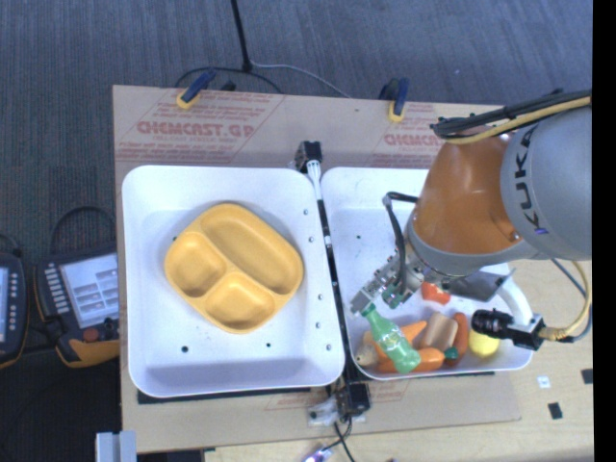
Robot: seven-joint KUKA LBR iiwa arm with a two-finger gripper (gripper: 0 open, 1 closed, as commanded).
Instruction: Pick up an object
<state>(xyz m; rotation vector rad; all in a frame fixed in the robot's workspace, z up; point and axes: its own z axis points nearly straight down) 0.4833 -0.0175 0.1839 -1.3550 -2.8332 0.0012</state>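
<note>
My gripper (382, 291) hangs over the right bin (358, 227), near its front left part. Just below it a green plastic bottle (393, 343) lies slanted, its cap end towards the gripper. Beside the bottle sits a pile of toy food: an orange carrot (412, 332), a brown sausage (440, 330), a yellow lemon (484, 346) and a small red piece (435, 295). The arm's orange band (464, 203) and grey body cover the right half of this bin. I see nothing held in the gripper.
A yellow three-compartment plate (234, 266) lies in the middle of the left bin (154, 354). A ridge between the bins (327, 248) runs close to the gripper's left. Cables and a black connector (491, 323) hang at the arm's lower right.
</note>
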